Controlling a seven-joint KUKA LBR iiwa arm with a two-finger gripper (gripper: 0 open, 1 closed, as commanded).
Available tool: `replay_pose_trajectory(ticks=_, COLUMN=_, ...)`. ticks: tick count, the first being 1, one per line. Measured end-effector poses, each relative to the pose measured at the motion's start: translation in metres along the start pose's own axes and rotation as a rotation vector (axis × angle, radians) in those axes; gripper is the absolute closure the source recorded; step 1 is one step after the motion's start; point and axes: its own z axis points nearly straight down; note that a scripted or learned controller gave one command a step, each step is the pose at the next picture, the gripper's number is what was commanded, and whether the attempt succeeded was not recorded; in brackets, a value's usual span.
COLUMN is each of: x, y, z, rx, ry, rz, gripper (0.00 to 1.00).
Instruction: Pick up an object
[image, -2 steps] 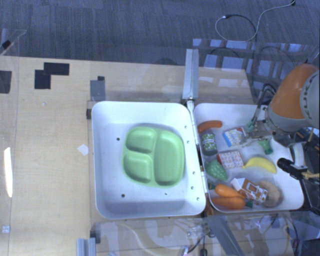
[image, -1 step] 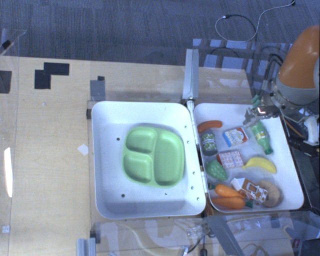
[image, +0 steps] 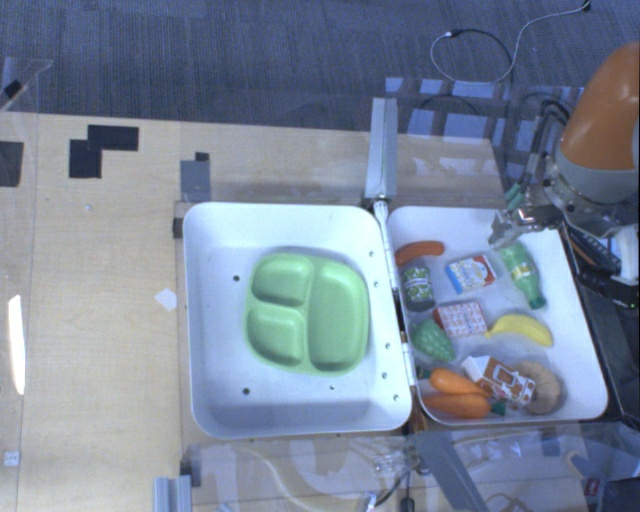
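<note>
The right bin (image: 590, 370) holds several small food items. Among them are a red sausage (image: 420, 250), a dark green can (image: 417, 285), a small white carton (image: 470, 272), a green bottle (image: 522, 275) and a yellow banana (image: 522, 328). A pink checked box (image: 461, 319), a green leafy lump (image: 433, 341), two orange carrots (image: 458, 383), a red and white carton (image: 503, 380) and a brown lump (image: 543, 390) lie nearer the front. My gripper (image: 510, 225) hangs over the bin's far right corner, just above the bottle's top, with nothing seen in it.
The left bin (image: 215, 300) holds a light green tray (image: 308, 310) with three compartments. A metal divider (image: 380, 160) runs back from between the bins. Cables (image: 480, 50) trail behind the right bin, and the arm's orange band (image: 605, 110) fills the upper right.
</note>
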Motion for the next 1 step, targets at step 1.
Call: replay_pose_trajectory(ticks=1, x=0.0001, y=0.0000, z=0.0001, rx=0.000, ry=0.000, rz=0.000, gripper=0.00)
